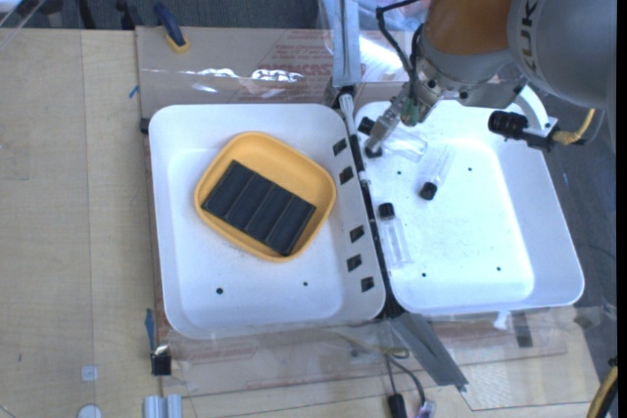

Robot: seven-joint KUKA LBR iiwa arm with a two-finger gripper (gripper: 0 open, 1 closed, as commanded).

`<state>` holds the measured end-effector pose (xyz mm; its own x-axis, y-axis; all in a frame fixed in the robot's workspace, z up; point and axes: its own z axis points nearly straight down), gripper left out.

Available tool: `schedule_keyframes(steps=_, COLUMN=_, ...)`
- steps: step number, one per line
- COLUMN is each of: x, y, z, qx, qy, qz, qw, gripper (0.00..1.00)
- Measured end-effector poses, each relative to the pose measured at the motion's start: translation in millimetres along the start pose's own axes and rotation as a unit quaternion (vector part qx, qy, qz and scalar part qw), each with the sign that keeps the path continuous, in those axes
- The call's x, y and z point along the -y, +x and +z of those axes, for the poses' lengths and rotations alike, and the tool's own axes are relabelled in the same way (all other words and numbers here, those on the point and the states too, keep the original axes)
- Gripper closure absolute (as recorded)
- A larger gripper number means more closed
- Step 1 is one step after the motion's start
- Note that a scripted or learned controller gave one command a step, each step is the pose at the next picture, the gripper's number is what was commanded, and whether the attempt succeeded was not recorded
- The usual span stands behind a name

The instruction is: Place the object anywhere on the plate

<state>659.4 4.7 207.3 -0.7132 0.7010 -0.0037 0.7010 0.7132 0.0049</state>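
Left bin (186,299): yellow plate (265,194) tilted, black ridged block (259,206) lying on it. Right bin (529,250): clear tubes with dark caps (432,177) loose near the middle. Jaws (377,138) low at the bin's upper left corner; open or closed, cannot tell.

Arm (549,5) enters from the right, orange band above the wrist. Gripper (377,140) angled down-left, low. Finger state not discernible.
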Motion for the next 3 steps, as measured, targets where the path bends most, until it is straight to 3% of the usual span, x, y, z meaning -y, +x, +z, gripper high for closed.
schedule_keyframes(steps=1, x=26.0, y=40.1, z=22.5, qx=-0.003, qy=0.002, qz=-0.113, qw=0.9935, gripper=1.00)
schedule_keyframes(steps=2, x=42.2, y=87.4, z=22.2, qx=-0.003, qy=0.002, qz=-0.178, qw=0.9841, gripper=1.00)
schedule_keyframes(steps=3, x=42.6, y=86.9, z=22.2, qx=-0.003, qy=0.002, qz=-0.177, qw=0.9842, gripper=0.00)
